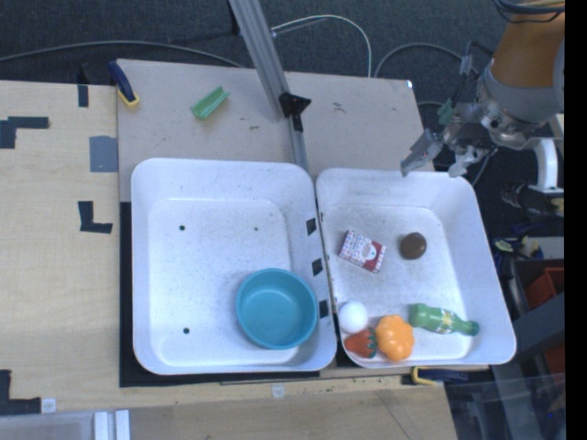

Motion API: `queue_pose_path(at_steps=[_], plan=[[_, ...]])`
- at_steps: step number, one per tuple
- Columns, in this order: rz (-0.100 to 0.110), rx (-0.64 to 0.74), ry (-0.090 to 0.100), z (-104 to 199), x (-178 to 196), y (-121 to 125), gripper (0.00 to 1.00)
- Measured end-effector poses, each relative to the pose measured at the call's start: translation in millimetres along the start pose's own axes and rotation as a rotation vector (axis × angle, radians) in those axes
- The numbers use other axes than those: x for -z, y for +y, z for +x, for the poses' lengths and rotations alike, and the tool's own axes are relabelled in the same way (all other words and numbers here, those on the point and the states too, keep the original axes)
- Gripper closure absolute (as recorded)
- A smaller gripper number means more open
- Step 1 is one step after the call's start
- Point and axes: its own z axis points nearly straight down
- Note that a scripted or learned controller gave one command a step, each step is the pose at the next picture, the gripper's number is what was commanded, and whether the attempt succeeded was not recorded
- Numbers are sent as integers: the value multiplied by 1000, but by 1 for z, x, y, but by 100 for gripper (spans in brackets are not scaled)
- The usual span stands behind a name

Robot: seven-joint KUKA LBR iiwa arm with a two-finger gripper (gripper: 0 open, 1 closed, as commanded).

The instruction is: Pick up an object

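Hand point(438, 157): above right bin's point(477, 218) far rim, fingers spread, grasping nothing. Right bin: red carton point(361, 250), brown ball point(413, 245), green bottle point(442, 320), orange pepper point(395, 337), white egg point(353, 316). Left bin point(183, 246): blue bowl point(276, 308).

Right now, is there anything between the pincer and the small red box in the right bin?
Nothing visible does. The pincer hangs over the far rim of the right bin, and the red box lies on bare bin floor. The brown ball sits to one side of it, apart from it.
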Motion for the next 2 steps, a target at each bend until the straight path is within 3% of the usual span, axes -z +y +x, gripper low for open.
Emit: queue_pose_path(at_steps=[1, 2], plan=[[0, 0, 0, 0, 0, 0, 0], [7, -1, 0, 3, -64, -4, 0]])
